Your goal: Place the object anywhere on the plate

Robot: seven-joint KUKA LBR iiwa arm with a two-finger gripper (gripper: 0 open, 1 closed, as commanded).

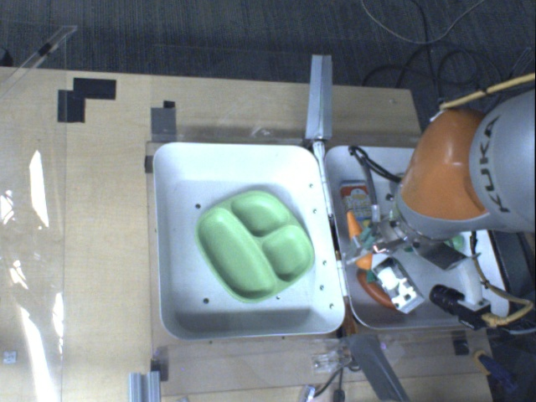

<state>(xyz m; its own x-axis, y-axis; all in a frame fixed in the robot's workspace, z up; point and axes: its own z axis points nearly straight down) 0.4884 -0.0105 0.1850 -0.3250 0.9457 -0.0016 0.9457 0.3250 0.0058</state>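
We look down on a pale wooden bench top (pixel 92 249) whose far edge meets a dark grey carpeted floor (pixel 209 11). Thin black cables (pixel 423 19) loop across that floor toward the far right corner. Near the bench's far left corner we see black square markers (pixel 82 96). A clear plastic sheet (pixel 29 224) along the left edge catches bright white glare. A grey metal bracket (pixel 320 99) stands at the far edge.

Arm (pixel 494 170) at 3 o'clock: bulky, rounded grey casing, dark KUKA lettering on side. Glossy orange band (pixel 444 170) just above wrist. Black cables looping off wrist toward 11 o'clock. Below band, toward 5 o'clock: white block, black cylindrical fitting, thin yellow cable alongside.
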